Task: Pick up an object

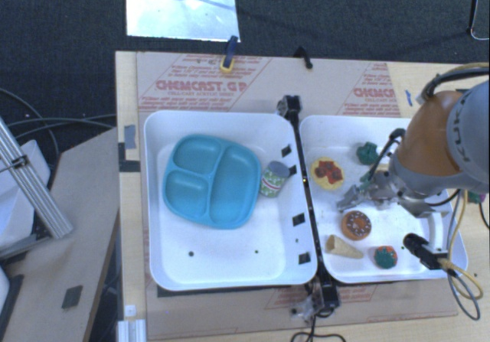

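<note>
The arm is reaching in over the right bin (383,275), its orange band sitting above the wrist, and the claw (354,197) is hanging low over the bin floor. How wide the claw is standing cannot be told — the tip is a blur of grey metal from this angle, and nothing is showing between it.

Just below the claw, a chocolate donut (357,224) is lying flat on the white floor, close to the tip but apparently not touching it. Further below, a cone-shaped toy (343,246) is lying on its side, and off to the lower right of the claw a green and red round toy (385,256) is resting near the bin's front wall. Up and to the left of the claw, a small yellow tart with red filling (328,173) is sitting near the divider. Above the claw, a dark green toy (367,153) is lying beside the arm's cable.

Well to the left of the claw — in the left bin (222,271) — a blue divided plate (210,180) is lying flat, with a small green-patterned cup (273,179) tipped against its right edge.
</note>
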